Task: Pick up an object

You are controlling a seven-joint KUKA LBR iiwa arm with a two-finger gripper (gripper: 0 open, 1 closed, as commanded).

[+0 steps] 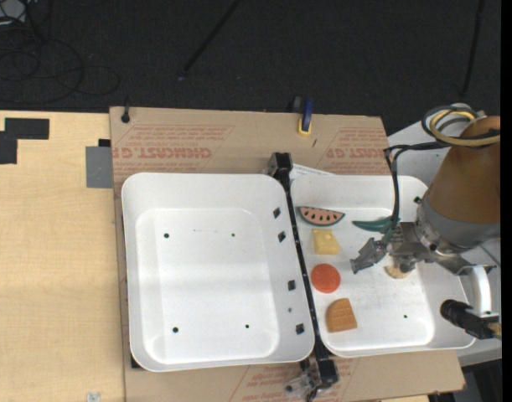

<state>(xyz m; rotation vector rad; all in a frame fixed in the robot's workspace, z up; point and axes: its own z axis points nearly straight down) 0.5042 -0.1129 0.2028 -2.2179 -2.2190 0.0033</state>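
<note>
Claw (369, 256), dark metal, is hanging low at right centre of the frame over the right bin (423, 337); cannot tell whether it is parted or closed. Lying left of it on smooth white plastic: watermelon slice (322, 217), pale yellow block (326, 242), round red disc (326, 278), tan wedge (341, 315). A teal piece (374, 223) is sitting just above the claw. Left bin (138, 266) is sitting alongside on the cardboard-covered surface (197, 145).
</note>
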